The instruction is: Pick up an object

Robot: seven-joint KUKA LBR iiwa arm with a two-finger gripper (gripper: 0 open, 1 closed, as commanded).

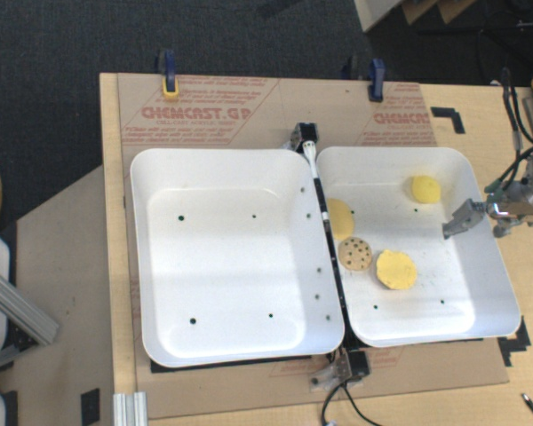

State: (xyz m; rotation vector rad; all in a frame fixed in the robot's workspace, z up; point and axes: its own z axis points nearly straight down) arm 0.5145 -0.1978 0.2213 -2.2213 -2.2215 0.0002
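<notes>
Four food pieces sit in my right bin: a yellow ball, a disc, a cookie and a half-hidden slice. My gripper hovers by the right wall, holding nothing. Descending here risks striking the rim.

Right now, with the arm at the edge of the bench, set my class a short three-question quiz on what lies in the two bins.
1. Multiple choice: which bin holds all the objects? A) the left bin B) the right bin C) both
2. True or false: the speckled cookie lies between the yellow disc and the yellow piece by the divider.
3. Fill in: the object nearest the hand is the small yellow ____.

Key: 1 B. 2 true. 3 ball.
</notes>
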